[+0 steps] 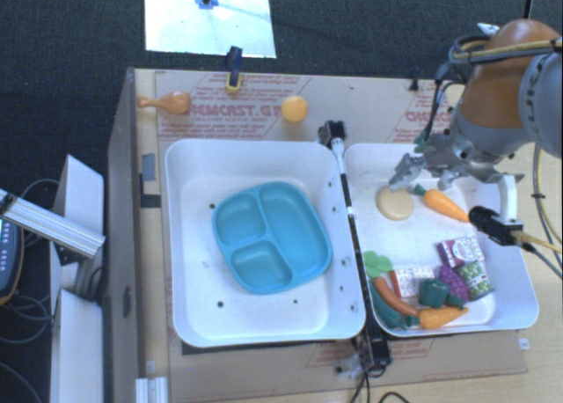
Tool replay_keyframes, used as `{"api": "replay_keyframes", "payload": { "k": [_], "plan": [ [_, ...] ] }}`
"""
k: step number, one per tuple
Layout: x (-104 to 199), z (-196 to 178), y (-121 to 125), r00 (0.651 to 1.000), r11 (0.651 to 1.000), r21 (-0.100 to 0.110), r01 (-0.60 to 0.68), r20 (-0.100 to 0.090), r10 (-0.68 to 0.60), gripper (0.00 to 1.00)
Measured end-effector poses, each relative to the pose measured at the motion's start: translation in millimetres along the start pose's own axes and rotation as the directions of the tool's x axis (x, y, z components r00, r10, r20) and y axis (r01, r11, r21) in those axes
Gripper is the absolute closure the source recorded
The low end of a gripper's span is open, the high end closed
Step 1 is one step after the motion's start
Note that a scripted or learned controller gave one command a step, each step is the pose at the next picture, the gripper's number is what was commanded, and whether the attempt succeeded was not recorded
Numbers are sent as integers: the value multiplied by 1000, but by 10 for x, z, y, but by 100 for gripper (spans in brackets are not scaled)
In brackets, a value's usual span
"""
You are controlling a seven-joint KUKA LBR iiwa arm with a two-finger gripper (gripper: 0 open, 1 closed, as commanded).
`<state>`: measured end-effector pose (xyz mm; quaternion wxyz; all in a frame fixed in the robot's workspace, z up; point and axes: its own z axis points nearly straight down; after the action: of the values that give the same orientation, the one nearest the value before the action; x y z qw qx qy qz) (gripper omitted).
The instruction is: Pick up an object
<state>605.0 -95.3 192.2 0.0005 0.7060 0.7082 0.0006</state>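
Hovering over the upper part of the right bin [528, 304], the gripper [428, 175] sits at the end of the grey arm [506, 102], whose orange band is plain to see. How its working end stands cannot be told; the metal parts there blur together against the white floor.

Candidates for picking, right bin:
- cream disc [395, 203], flat, just below and left of the gripper, apart from the other items.
- orange carrot [443, 205], lying slantwise, just beside the gripper's lower edge; whether it touches the metal is unclear.
- heap at the lower wall: green leaf piece [378, 264], second carrot [393, 296], third carrot [440, 317], dark green block [433, 292], purple grape cluster [454, 282], printed boxes [461, 253].

Left bin [189, 243]: one blue divided plate [271, 236], well apart from the gripper.

Handling judgement: the nearest carrot looks the best target, being rounded, isolated and close. A good attempt would centre the gripper over the thick middle, squeeze across its short width rather than along its length, and descend fully to the floor before closing. The flat disc offers little to catch. The heap risks a double grab or a slip.

Obscured: the arm is cut off at the right edge; a black fitting [493, 223] and cable cross the right bin; box labels are too small to read; items overlap in the heap.
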Motion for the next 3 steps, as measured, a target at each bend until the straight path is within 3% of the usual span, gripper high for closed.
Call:
{"api": "replay_keyframes", "payload": {
  "k": [1, 2, 3],
  "plan": [
    [-35, 577, 343, 1000, 1000, 1, 1, 1, -1, 0],
    [5, 1021, 495, 1000, 1000, 0, 2, 1, -2, 0],
    [78, 1073, 457, 1000, 1000, 0, 2, 1, -2, 0]
  ]
}}
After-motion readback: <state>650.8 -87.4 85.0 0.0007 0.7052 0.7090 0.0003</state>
